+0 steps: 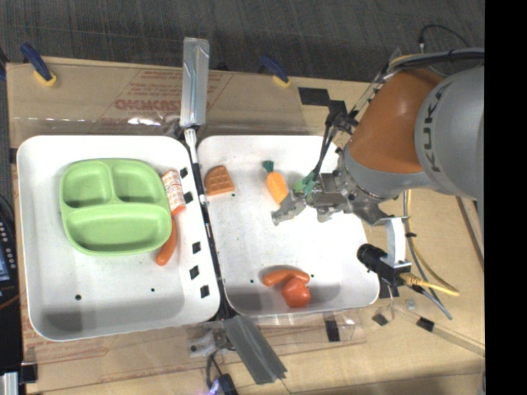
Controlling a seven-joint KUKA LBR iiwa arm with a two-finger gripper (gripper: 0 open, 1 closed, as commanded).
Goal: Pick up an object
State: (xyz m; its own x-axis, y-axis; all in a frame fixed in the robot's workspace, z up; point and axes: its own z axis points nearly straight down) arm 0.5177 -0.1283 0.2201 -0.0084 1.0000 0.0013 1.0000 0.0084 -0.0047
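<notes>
My gripper [306, 210] hangs over the middle of the right bin [247, 245]. It is open, and bare bin floor shows between its two grey fingers [286, 213]. A small orange carrot [277, 187] with a green top lies just up and left of the fingers, not touching them. A brown slice of toast [218, 180] rests near the bin's left wall. Two red-orange toy foods [288, 285] lie together near the front wall of the right bin.
The left bin [49, 303] holds a green divided plate [114, 206], a small red-and-white wrapped item [172, 190] and an orange sausage-like piece [167, 248] at the plate's right edge. A black divider strip [202, 237] runs between the bins. The arm's body [403, 138] overhangs the right bin's right side.
</notes>
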